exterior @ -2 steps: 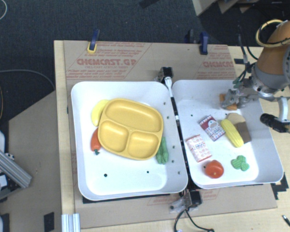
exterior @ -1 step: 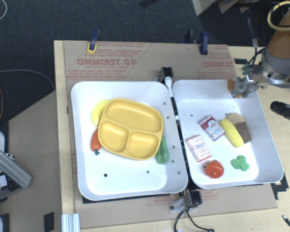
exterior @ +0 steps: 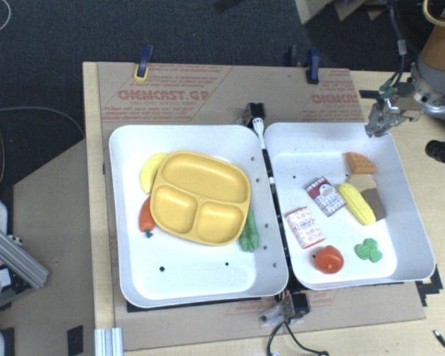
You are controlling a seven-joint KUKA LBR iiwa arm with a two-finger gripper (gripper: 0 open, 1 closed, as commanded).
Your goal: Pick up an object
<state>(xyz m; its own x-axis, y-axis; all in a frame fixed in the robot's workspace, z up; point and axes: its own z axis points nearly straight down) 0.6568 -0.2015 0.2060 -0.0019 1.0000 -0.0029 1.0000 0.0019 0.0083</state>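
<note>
So gripper [exterior: 378,121] hangs over back-right rim of right bin [exterior: 411,199], nothing between jaws, opening too small to tell | nearest pick: orange cracker-like piece [exterior: 360,163], just in front, slightly left of jaws | corn cob [exterior: 357,203] beyond it, long axis running front-back at a slant | arm enters from right, wrist pointing down
</note>
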